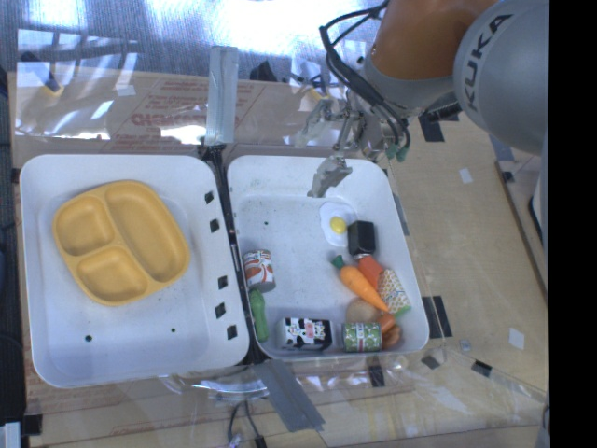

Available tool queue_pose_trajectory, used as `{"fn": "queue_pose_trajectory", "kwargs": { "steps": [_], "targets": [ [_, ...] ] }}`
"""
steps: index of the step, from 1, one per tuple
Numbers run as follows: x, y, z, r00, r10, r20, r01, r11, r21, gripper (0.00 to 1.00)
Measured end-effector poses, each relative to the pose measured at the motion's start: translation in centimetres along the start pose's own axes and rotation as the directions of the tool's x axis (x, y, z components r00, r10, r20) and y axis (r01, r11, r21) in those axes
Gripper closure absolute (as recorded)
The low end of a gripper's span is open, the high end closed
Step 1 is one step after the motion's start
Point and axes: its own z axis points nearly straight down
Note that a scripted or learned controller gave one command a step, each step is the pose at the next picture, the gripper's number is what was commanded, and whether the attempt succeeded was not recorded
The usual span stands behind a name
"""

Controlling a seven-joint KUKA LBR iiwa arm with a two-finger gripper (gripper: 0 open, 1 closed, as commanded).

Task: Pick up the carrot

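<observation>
End effector high, carrot crowded in the right bin's corner.

Left to right: the yellow divided plate point(119, 241) sits in the left bin point(56, 353); across the divide a small can point(258, 270) and a black-and-white carton point(307, 333), labels too small to read. The carrot point(362, 287) lies touching a black block point(362, 238) and patterned wedge point(394, 290), so, by my reckoning, a descent could nudge or snag neighbours instead. The end effector point(328, 177) hovers over the right bin's point(280, 180) far edge, grip state I cannot tell. "KUKA" reads on the arm point(494, 49).
</observation>
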Motion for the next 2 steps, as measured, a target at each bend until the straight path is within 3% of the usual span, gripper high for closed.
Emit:
{"fn": "queue_pose_trajectory", "kwargs": {
  "steps": [1,2],
  "targets": [
    [7.3,-4.6,7.1,0.969,-0.246,-0.003,0.246,0.969,-0.002,0.0],
    [9.9,-7.8,16.9,0.997,-0.079,-0.007,0.079,0.997,-0.004,0.0]
  ]
}}
